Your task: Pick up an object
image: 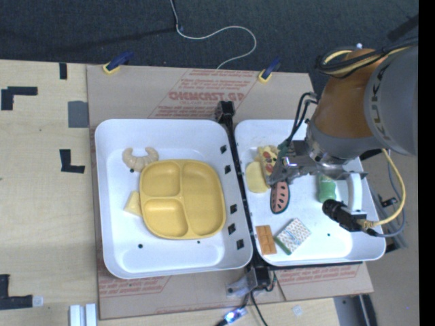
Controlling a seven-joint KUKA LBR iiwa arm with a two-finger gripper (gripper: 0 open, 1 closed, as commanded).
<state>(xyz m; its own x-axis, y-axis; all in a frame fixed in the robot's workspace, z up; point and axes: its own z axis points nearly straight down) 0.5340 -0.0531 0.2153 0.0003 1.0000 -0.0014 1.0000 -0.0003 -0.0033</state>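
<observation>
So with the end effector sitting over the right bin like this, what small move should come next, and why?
Probably a short straight descent. The end effector hangs in the right bin just above the watermelon slice, with the yellow piece close on its left. Nothing shows between its fingers, so lowering onto the slice seems the likeliest way to a grasp.

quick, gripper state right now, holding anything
Gripper: low in the right bin, just above the watermelon slice; open or shut cannot be told, and nothing shows between its fingers.
</observation>
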